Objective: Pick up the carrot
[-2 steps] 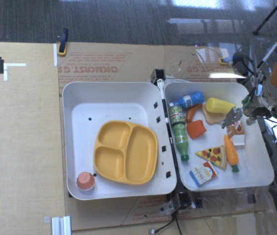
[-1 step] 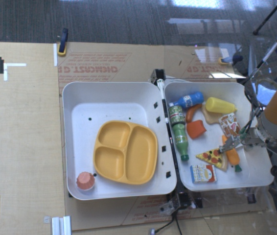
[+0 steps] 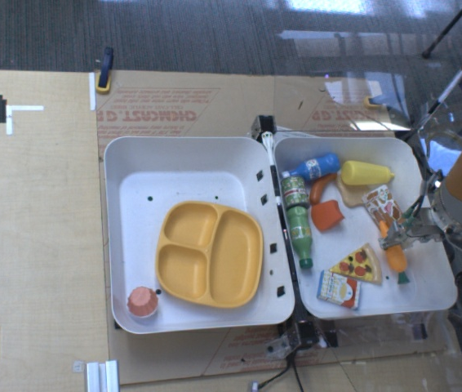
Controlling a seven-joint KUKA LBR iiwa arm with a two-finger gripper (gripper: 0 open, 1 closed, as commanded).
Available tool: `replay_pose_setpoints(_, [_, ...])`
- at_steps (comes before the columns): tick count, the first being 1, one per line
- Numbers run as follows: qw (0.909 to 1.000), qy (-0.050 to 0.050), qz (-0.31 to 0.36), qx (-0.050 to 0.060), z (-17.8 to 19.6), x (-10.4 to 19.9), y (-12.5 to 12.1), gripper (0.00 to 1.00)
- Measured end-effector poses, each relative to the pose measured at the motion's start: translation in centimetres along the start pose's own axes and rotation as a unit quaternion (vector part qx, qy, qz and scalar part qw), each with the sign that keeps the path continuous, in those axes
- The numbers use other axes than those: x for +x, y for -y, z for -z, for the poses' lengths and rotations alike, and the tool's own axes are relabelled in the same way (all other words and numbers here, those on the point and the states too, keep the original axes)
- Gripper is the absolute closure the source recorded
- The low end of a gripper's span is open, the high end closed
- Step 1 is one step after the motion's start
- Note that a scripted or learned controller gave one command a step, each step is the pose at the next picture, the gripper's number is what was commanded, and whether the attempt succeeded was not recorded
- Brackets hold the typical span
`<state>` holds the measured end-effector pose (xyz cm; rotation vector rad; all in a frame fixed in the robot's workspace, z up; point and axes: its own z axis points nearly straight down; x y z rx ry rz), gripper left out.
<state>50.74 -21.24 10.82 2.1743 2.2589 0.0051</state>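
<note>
Yellow plastic makes the tray [image 3: 211, 254] in the left bin [image 3: 125, 170], with a pink cupcake [image 3: 142, 301] by its corner. They sit out of the way. The right bin [image 3: 427, 296] is full of toy food: a green bottle [image 3: 298, 221] and a pizza slice [image 3: 359, 264]. The carrot [image 3: 396, 259] lies near that bin's right side, and the gripper [image 3: 394, 237] is right above it, likely to grab it. I cannot tell its state.
</note>
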Motion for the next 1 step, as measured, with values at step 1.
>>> replay_pose_setpoints(1, [0.9945,0.0,-0.104,0.004,2.77,4.48,-5.92,1.0])
